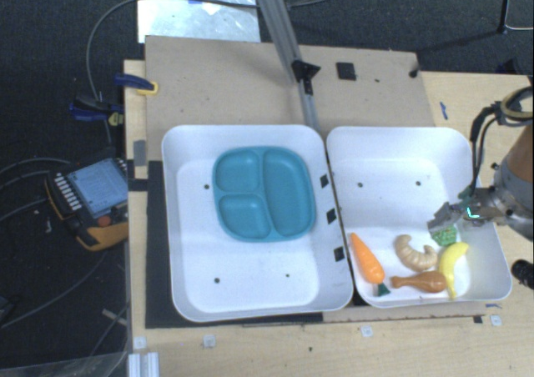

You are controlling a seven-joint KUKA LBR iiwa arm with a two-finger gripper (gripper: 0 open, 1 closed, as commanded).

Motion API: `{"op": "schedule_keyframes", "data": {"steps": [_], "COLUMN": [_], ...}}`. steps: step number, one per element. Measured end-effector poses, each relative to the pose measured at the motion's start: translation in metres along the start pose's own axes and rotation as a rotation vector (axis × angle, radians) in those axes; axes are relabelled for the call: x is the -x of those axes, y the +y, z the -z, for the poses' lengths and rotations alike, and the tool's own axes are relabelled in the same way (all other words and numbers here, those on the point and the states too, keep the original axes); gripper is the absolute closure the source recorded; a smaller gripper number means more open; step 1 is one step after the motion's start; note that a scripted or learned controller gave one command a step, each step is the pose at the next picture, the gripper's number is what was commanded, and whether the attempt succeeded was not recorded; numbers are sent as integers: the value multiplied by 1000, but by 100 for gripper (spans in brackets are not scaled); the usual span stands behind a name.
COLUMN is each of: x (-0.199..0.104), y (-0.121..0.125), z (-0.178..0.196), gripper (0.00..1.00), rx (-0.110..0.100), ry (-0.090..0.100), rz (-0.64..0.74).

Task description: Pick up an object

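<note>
Over in the right bin (392, 150) the gripper (448, 223) hangs low near the right wall, whether wide or narrow I cannot tell, just above a small green piece (447, 236) beside the toy banana (453, 264), cashew-shaped piece (415, 253), drumstick (420, 283) and carrot (367, 260).

Arm (511, 200) body at 3 o'clock edge: grey metal wrist section, with an orange-brown segment just above it toward 2 o'clock. Black cable (479, 146) loops off the upper part and runs down alongside the wrist; yellowish ring-shaped fitting where it starts. Gripper (448, 221) end is dark grey, blocky, angular. Small teal/green lit spot on the wrist housing beside it. Finer markings or screws too blurred to tell.
</note>
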State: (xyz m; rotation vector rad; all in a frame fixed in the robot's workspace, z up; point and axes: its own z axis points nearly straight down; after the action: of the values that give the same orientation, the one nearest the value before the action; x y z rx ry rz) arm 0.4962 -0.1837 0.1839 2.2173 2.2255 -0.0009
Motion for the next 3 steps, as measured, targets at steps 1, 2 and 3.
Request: {"op": "schedule_keyframes", "data": {"steps": [1,2,3], "x": [0,8,10], "y": [0,4,6], "z": [1,-45,-93], "gripper": [0,0,0], "rx": [2,0,7], "ry": [0,0,-5], "rz": [0,-3,-5]}}
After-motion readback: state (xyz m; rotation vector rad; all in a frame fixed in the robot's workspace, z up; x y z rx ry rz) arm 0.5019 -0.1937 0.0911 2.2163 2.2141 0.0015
